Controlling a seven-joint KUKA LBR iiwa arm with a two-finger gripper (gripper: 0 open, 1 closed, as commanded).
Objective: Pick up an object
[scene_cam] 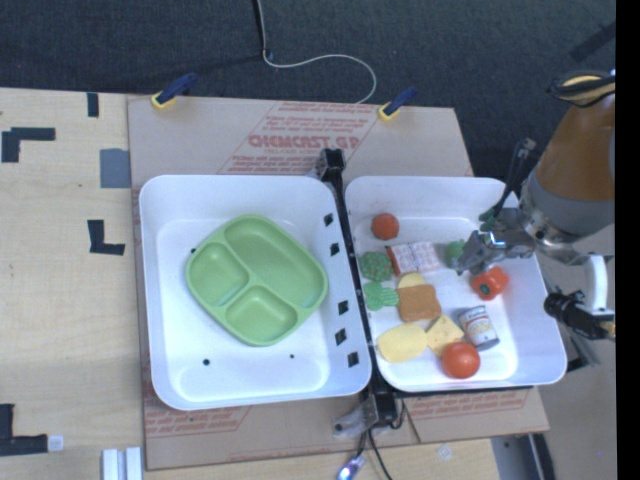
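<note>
The right bin holds several toy foods. Among them are a red tomato, a red and white packet, two green pieces, a brown bread slice, yellow cheese pieces, a small can, a second tomato and a red pepper. My gripper hangs low over the bin's right half, just above the pepper. A small green object lies right at its left tip; whether they touch is unclear.
The left bin holds a green divided plate. A black divider with clips runs between the bins. The grey and orange arm comes in over the right bin's right wall. Cardboard lies under both bins.
</note>
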